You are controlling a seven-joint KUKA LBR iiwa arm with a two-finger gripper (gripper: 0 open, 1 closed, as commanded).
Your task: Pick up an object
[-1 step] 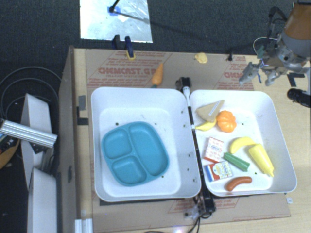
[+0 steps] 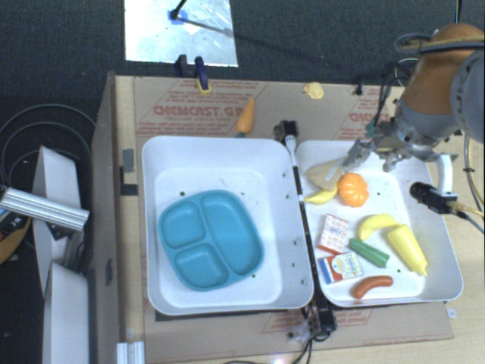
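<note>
- Over the far edge of the right bin [image 2: 453,275] hangs the gripper [image 2: 375,154], its two fingers spread wide with nothing between them; one fingertip points down toward the bin's far left corner, the other sits nearer the far rim's middle.
- Just below the left fingertip lies a pale tan piece [image 2: 324,171], and beside it an orange pumpkin-like fruit [image 2: 353,189] touches a small yellow banana [image 2: 321,196] near the bin's left wall.
- Toward the bin's middle sit a red-and-white carton [image 2: 333,233], a green stick [image 2: 369,252] and a second banana [image 2: 377,224].
- A yellow corn-shaped piece [image 2: 408,249] lies near the right wall.
- Along the near edge lie a small printed card [image 2: 341,267] and a red sausage [image 2: 371,285].
- Centred in the left bin [image 2: 155,165] rests a blue divided plate [image 2: 211,238].
- An orange carrot-like piece [image 2: 245,117] lies on the bench [image 2: 189,101] beyond the left bin's far edge.
</note>
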